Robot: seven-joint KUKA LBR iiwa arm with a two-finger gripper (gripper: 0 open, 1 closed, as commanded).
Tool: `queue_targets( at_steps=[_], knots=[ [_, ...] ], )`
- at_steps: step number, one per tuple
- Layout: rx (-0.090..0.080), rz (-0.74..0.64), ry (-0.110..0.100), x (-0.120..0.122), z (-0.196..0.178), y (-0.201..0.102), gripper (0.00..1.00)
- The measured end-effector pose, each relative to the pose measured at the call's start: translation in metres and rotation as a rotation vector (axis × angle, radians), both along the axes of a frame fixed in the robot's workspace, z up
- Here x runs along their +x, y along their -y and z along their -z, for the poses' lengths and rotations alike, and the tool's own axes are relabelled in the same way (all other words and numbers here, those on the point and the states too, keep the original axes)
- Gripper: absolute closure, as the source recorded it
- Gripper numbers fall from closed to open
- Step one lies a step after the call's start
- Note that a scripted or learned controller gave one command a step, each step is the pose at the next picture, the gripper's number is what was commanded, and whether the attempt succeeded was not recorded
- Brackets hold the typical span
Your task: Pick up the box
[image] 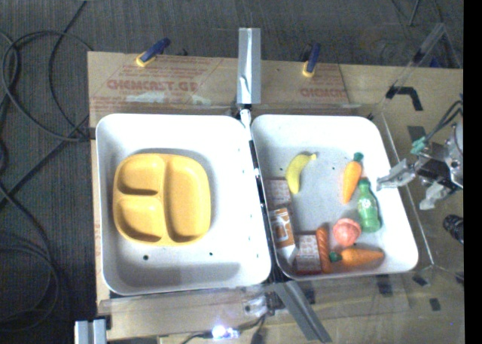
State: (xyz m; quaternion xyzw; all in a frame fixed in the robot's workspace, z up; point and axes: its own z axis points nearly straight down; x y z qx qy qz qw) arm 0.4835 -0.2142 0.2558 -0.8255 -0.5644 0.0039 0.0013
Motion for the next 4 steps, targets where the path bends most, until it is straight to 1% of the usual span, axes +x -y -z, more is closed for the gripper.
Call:
queue_targets(
  at_steps=[1,2,3,4],
  knots=[
    [0.002,0.028,0.013,0.005,0.168,-0.048,0.0],
    [0.002,0.028,0.011,0.006,0.162,-0.047,1.0],
    [-0.002,0.102,0.0,0.061,0.031,-0.101,1.0],
    [0.002,-0.087,-0.002,0.045,0.059,-0.203,1.0]
  ],
)
